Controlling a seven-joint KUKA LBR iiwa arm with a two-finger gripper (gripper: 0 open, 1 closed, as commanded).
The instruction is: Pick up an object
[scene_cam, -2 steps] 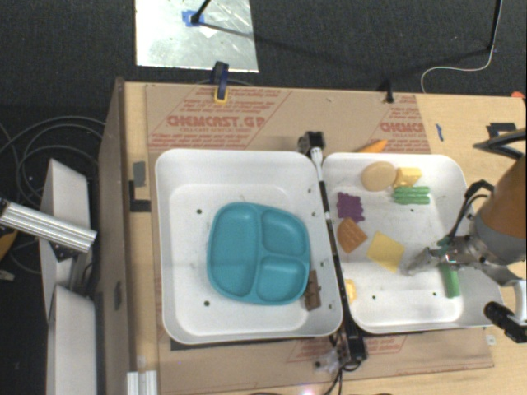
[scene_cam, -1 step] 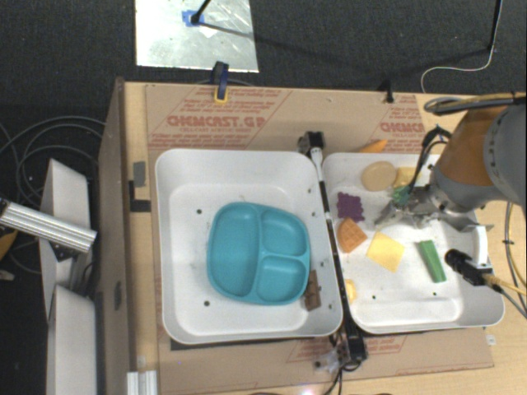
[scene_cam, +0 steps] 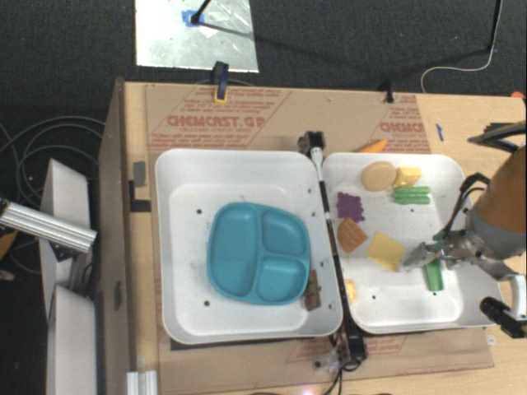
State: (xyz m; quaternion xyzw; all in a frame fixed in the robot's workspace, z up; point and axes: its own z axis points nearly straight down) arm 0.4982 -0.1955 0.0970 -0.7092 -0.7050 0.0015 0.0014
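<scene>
Low in the frame, a small brown block point(scene_cam: 313, 290) sits at the lower right edge of the teal divided plastic plate point(scene_cam: 258, 253), which lies in the left white bin point(scene_cam: 177, 220). In the right white bin point(scene_cam: 449, 303), the two-finger gripper point(scene_cam: 422, 256) reaches in from the right; whether it is spread or closed cannot be told. Just beside it lie a green stick point(scene_cam: 434, 276) and a yellow wedge point(scene_cam: 384, 251). Higher up lie an orange-brown square point(scene_cam: 352, 235), a purple cluster point(scene_cam: 350, 206), a green ridged piece point(scene_cam: 411, 194), a tan round disc point(scene_cam: 379, 176) and a yellow chunk point(scene_cam: 408, 175).
</scene>
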